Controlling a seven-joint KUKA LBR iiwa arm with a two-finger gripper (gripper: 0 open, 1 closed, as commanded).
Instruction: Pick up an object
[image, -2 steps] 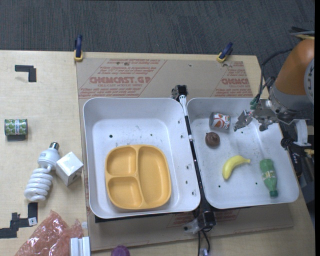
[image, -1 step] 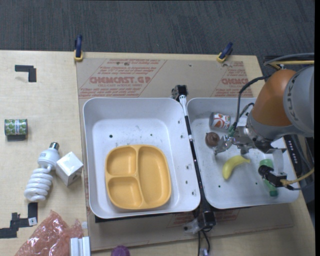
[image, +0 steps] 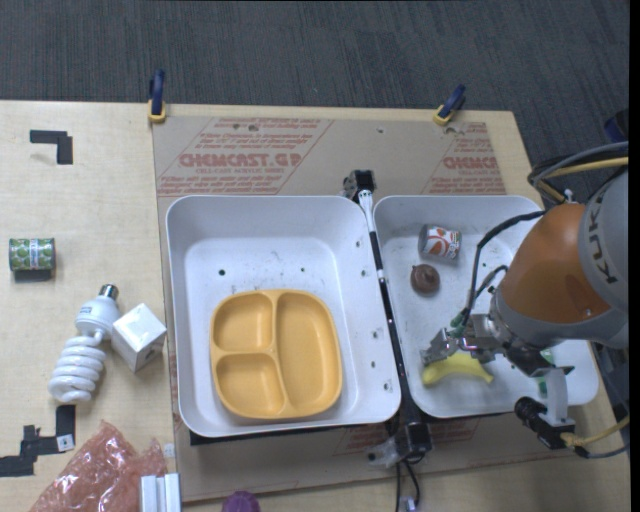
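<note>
Arm: we see the KUKA arm (image: 560, 275) reaching in from the right, its orange band bulking large above the wrist.
Wrist: grey, bent downward and leftward below the band, with cables looped around it.
Claw (image: 445, 345): low, pointing left; we cannot make out how it stands.
Side fitting: a dark bracket juts from the wrist toward the bottom right.

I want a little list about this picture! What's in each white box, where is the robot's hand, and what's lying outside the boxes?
left bin: yellow divided plate
right bin: banana, small brown object, small red-and-white object
gripper: low in the right bin, right above the banana
arm: grey with orange band, coming from the right
outside the bins, left: spiral light bulb, white cube, green can
</note>
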